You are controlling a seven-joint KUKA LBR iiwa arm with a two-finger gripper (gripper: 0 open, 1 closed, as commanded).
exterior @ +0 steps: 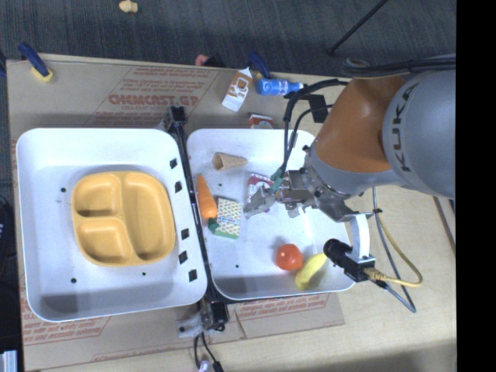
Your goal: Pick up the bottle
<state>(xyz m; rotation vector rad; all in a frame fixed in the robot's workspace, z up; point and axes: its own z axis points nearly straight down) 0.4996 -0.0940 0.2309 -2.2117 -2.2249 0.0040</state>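
We see the arm [387, 130] reaching in from the right over the right bin [232, 285], with the pincer [262, 198] low over the bin's middle. Whether the pincer is released or clenched, we cannot tell; the wrist hardware hides too much.

The bottle is the problem. Nothing we can read clearly as a bottle lies in the bin. The nearest candidate is a small reddish-white item [258, 181] just above the pincer, partly hidden, too unclear to name. Outside the bin, well beyond the pincer toward the bench's far edge, lies a blue bottle-like thing [273, 87] beside a small white carton [237, 90].

Around the pincer:
- patterned packet [227, 217], just left of it and slightly toward the near side
- carrot [205, 198], further left, along the bin's left wall
- ice cream cone [229, 160], beyond it and to the left
- tomato [289, 256] and banana [310, 270], on the near side, to its right
- yellow divided plate [124, 215], well left, in the left bin [46, 301]

We judge the step as approach or descent, nothing grasped yet. The next move calls for centring on the target before closing, and clearing the packet beside it.
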